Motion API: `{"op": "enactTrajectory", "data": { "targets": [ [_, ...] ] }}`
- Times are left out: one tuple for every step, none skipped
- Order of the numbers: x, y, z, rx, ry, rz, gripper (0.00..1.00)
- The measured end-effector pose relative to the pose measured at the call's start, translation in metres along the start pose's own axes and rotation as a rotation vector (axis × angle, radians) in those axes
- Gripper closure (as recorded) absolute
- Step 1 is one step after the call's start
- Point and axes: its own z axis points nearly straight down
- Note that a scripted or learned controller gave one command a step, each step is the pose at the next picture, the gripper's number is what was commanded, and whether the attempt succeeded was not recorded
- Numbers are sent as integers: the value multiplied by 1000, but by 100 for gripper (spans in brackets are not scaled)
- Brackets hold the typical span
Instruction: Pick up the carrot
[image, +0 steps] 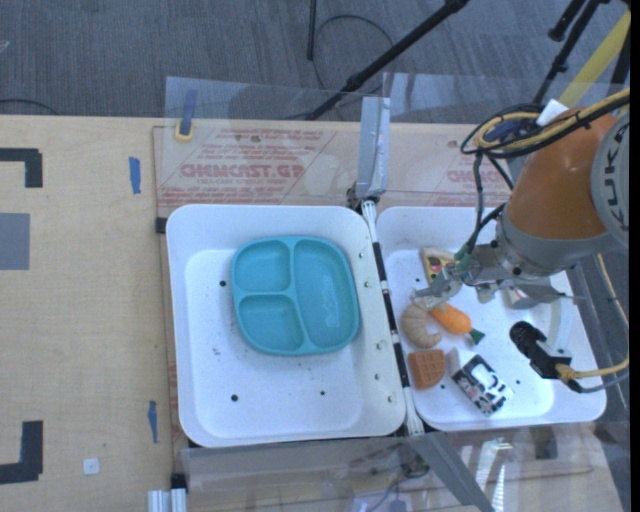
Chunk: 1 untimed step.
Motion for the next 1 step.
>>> {"op": "enactTrajectory", "data": {
  "targets": [
    [-43,-1,92,-3,-1,-384,0]
  ]
}}
